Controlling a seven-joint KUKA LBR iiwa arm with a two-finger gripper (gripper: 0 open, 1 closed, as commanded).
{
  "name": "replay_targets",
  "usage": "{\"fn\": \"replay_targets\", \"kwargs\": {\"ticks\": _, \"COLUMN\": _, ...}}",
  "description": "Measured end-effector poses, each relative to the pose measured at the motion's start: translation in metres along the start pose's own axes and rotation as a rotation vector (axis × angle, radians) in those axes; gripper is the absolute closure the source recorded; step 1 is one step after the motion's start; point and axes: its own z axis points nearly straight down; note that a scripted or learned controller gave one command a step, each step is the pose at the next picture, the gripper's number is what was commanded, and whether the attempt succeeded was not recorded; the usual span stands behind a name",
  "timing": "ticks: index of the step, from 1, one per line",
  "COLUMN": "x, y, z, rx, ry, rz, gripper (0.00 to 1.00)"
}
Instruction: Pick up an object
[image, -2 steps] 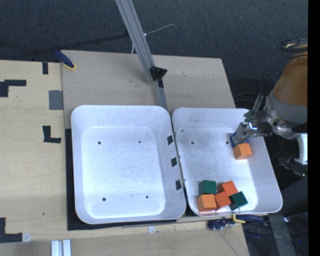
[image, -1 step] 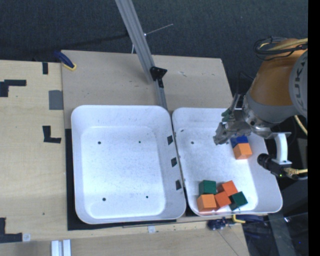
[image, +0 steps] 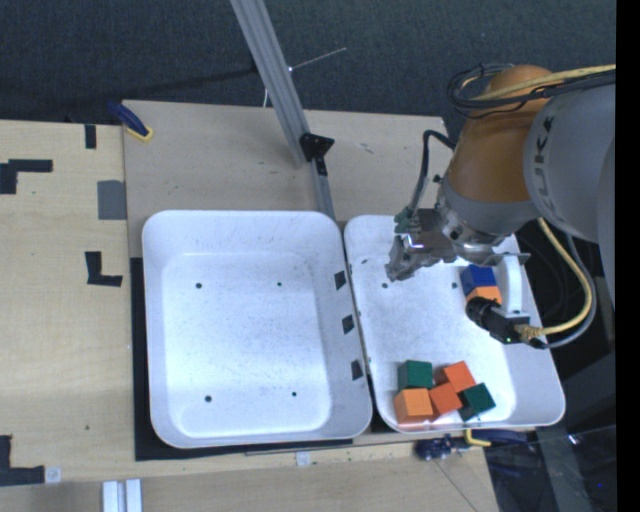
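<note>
With finger spread indiscernible, the end effector (image: 405, 262) should be centred squarely over one orange cube (image: 413, 404) near the right white bin's (image: 372, 300) front wall.

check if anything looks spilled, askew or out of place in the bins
Nothing stands out. The blocks sit bunched in the right bin's near corner, tilted loosely. The gripper hangs over that bin's far end.
</note>
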Motion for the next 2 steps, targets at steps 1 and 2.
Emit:
{"fn": "replay_targets", "kwargs": {"ticks": 1, "x": 0.053, "y": 0.013, "z": -0.003, "rx": -0.001, "ry": 0.0, "rz": 0.0, "gripper": 1.0}}
{"fn": "replay_targets", "kwargs": {"ticks": 2, "x": 0.111, "y": 0.013, "z": 0.013, "rx": 0.002, "ry": -0.001, "rz": 0.0, "gripper": 1.0}}
